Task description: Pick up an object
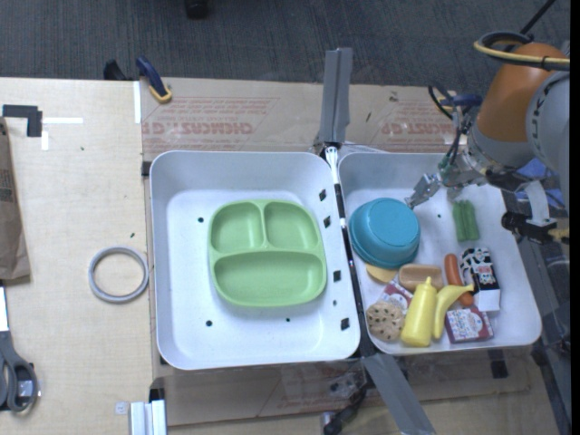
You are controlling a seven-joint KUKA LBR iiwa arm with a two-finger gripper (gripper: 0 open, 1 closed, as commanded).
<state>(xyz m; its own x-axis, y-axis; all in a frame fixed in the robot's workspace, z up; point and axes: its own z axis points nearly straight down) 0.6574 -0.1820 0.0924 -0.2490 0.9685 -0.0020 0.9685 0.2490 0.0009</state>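
Several toys crowd the right bin (518,329); the gripper (424,190), fingers spread and empty, hovers just beside the blue bowl (385,231). Better to descend squarely over its rim before closing.

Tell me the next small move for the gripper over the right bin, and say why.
Probably lower the gripper a little toward the blue bowl. It hangs at the bowl's upper right rim with nothing between its fingers, and the bowl is the nearest thing. The green stick lies just to its right, so a straight descent seems safer than a sideways sweep.
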